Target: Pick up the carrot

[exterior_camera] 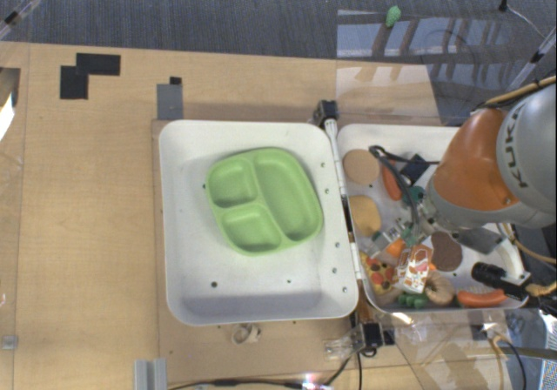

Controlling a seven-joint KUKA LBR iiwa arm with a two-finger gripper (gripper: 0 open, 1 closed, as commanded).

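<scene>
Camera view is showing the claw (407, 227), its state impossible to tell, hanging over the crowded right bin (352, 137), where neighbouring clutter is risking a missed carrot (392, 182).

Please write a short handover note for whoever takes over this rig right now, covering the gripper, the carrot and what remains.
Gripper: low inside the right bin, among the toy food; whether it is open or shut cannot be told, and nothing is seen held.
Carrot: an orange piece lying in the right bin's upper part, just left of the arm.
Left bin: holds a green divided plate.
Done: arm lowered into the right bin.
Left: grasp and lift the carrot.
</scene>
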